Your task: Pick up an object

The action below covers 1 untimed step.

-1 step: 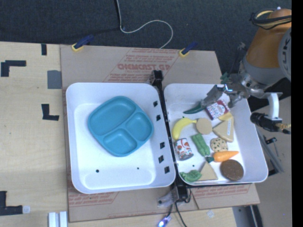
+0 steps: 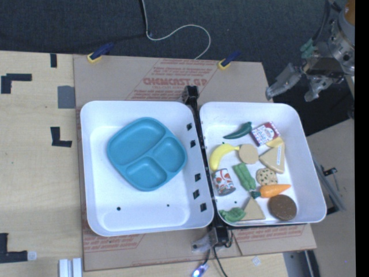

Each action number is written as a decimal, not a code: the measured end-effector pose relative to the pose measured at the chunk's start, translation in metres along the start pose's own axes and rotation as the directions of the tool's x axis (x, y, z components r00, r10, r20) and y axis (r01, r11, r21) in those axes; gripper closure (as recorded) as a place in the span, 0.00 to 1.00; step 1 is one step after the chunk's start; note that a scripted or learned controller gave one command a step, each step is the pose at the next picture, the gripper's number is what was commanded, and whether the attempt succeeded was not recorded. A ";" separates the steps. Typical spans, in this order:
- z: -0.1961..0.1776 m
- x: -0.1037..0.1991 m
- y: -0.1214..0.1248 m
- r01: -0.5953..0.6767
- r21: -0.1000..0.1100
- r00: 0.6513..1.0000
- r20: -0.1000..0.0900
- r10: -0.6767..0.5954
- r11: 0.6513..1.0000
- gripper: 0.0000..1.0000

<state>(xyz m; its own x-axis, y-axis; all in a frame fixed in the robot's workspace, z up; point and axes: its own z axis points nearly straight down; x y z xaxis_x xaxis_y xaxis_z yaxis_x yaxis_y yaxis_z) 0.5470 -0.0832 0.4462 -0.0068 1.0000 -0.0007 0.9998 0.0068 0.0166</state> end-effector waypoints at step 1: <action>0.000 -0.002 0.001 -0.004 0.016 1.000 0.001 0.004 1.000 1.00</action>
<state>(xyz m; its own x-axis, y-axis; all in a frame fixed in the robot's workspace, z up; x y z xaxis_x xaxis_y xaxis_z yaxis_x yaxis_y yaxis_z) 0.5479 -0.0853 0.4458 -0.0023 1.0000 -0.0019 1.0000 0.0023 0.0001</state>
